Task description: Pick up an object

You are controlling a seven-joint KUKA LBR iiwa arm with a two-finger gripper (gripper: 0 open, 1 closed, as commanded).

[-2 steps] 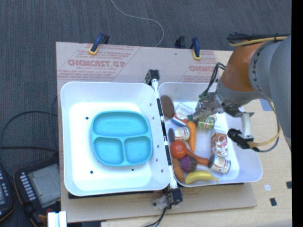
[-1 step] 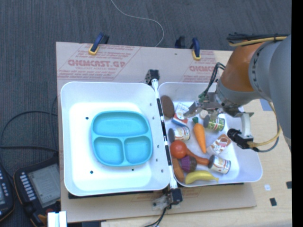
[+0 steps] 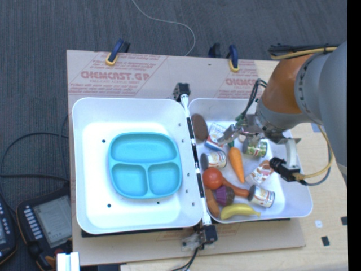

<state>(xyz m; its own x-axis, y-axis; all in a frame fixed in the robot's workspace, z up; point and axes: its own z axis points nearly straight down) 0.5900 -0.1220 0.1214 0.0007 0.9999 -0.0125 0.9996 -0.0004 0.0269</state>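
Hand (image 3: 236, 132) low over the far half of the right bin (image 3: 299, 202), reached in from the bench's right edge. Fingers apparently spread, tips just above a carrot (image 3: 236, 164) and beside a small can (image 3: 256, 148); nothing pinched between them. Probably lined up to close on whichever piece lies directly beneath, though hard to say which. Around it, toys crowded toward the bin's left wall: brown oval (image 3: 199, 126) at the far end, white packet (image 3: 216, 133), second can (image 3: 216, 159), tomato (image 3: 212, 178), purple piece (image 3: 224, 195), banana (image 3: 240, 210) by the near rim, bottle (image 3: 263, 196) nearby. Tight packing, so risk of nudging neighbours on closing. Further out, left bin (image 3: 90, 208) with a blue divided plate (image 3: 146, 164) centred. No object lifted yet.
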